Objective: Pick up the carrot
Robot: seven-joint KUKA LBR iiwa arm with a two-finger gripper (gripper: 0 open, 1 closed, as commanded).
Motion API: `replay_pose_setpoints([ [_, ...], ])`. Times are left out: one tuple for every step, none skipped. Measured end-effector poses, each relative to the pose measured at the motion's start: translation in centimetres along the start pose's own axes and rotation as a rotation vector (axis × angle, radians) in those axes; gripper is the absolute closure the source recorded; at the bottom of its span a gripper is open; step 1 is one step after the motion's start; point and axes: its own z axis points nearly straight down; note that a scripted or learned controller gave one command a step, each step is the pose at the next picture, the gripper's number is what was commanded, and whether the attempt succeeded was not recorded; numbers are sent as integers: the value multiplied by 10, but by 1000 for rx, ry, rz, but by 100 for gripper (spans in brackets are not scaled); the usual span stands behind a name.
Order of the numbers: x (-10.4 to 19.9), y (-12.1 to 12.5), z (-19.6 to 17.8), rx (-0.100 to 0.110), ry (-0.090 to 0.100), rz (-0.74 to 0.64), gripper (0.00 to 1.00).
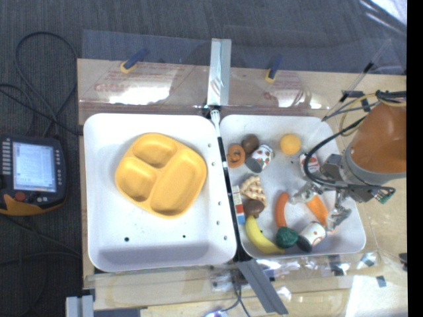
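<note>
Gripper (324,204) is low in the right bin (353,238), near its right wall. The jaws are spread, one finger on each side of the carrot (318,210), with a gap visible on both sides, so it isn't pinched. Can't tell if either tip is touching it.

The carrot is a short orange wedge lying flat on the bin floor directly under the tool, narrow end towards the near right corner.

Right bin contents, going outward from there:
- white and red small cylinder (314,232), just in front of the carrot
- red-orange long piece (281,208), just left of the carrot, standing roughly front to back
- green lump (286,236) and a black bit (303,244) at the front wall
- banana (259,236) curving along the front left corner, touching the green lump
- beige knobbly item (252,188) with a dark brown item (253,207) just below it, both on the left side
- red and white can-like thing (309,165), partly hidden by cables
- back row: yellow ball (289,144), white patterned ball (263,156), brown round thing (250,142), orange round thing (236,154)

Left bin (106,243) holds a yellow three-section plate (160,174), roughly centred and well apart from the tool.
</note>
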Motion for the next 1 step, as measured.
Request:
replay_pose_setpoints([
  [-2, 0, -10, 1, -2, 1, 100],
])
